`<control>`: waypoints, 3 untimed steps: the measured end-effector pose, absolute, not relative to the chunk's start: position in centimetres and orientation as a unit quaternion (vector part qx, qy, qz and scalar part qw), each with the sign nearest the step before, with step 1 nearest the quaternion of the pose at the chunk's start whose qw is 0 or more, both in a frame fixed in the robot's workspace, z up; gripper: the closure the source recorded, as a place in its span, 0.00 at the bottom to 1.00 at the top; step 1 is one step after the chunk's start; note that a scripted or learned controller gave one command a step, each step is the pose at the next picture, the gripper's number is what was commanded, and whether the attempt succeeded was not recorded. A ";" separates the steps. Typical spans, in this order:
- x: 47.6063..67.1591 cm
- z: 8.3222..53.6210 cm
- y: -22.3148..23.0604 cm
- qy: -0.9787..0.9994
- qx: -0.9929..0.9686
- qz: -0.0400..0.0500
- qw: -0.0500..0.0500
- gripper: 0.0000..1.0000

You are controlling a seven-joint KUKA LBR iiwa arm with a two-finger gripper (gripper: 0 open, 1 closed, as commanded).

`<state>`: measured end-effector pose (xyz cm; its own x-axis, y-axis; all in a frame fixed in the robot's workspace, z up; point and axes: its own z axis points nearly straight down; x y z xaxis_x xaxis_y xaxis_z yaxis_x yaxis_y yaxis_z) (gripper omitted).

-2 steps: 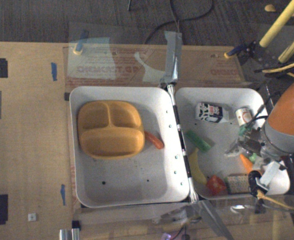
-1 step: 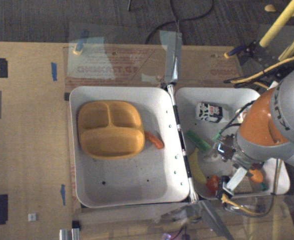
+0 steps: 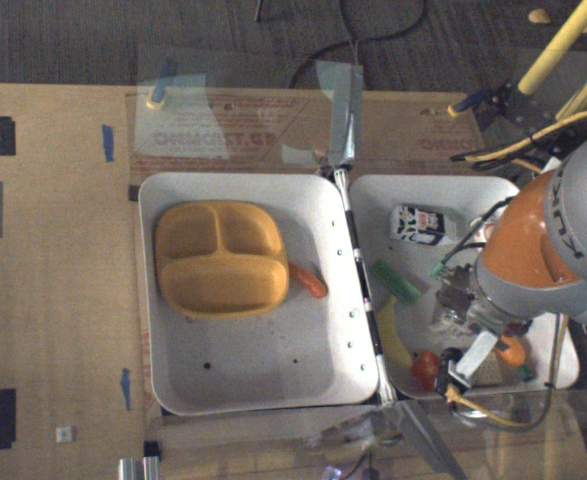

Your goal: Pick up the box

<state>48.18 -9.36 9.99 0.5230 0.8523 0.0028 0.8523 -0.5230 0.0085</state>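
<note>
The box [image 3: 418, 224], a small black-and-white carton, lies flat near the far side of the right bin [image 3: 473, 196]. The gripper [image 3: 455, 303] hangs over the same bin, apart from the box; how far open it is cannot be told. A green piece [image 3: 398, 282], a banana [image 3: 393, 340] and a red fruit [image 3: 426, 368] lie nearby. The left bin [image 3: 273, 358] holds a yellow divided plate [image 3: 220, 258] with a carrot [image 3: 309, 281] just beside it.

Printed carton box [image 3: 417, 224]; matt plastic tray [image 3: 221, 258].
</note>
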 end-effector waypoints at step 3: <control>47.8 20.5 14.5 0.498 0.867 -0.003 -0.002 1.00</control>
